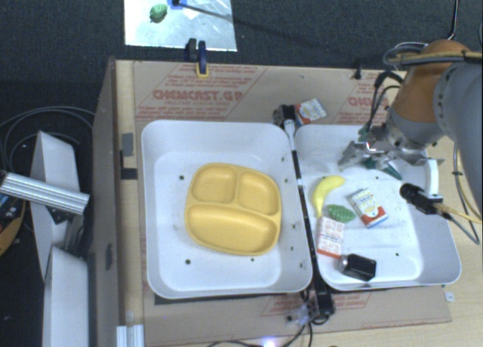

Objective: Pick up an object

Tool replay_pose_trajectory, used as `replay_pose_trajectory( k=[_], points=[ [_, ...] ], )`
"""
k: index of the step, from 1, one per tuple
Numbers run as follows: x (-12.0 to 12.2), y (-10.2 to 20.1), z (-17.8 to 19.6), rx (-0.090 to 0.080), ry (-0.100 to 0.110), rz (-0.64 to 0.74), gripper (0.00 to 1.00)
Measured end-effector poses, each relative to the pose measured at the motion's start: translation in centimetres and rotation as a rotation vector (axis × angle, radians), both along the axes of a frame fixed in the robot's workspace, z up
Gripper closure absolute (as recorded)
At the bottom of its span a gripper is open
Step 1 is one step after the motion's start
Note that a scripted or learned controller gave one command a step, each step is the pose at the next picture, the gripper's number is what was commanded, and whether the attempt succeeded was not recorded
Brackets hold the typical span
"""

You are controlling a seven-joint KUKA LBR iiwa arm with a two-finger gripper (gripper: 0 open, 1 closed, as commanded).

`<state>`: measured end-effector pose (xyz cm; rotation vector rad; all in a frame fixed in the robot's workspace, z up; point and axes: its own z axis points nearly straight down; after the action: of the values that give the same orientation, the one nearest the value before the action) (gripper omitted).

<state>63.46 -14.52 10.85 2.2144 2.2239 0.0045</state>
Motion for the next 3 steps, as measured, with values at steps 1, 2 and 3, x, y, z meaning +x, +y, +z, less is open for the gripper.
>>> replay_pose_trajectory(
  k=[1,2,3],
  points=[
    [3.5,-3.2,2.7,-0.002,0.000,0.001,0.00],
    [1.7,-5.9,-2.4,-0.001,0.003,-0.002,0.00],
    [2.0,-3.8,-2.4,0.000,0.002,0.000,0.00]
  ],
)
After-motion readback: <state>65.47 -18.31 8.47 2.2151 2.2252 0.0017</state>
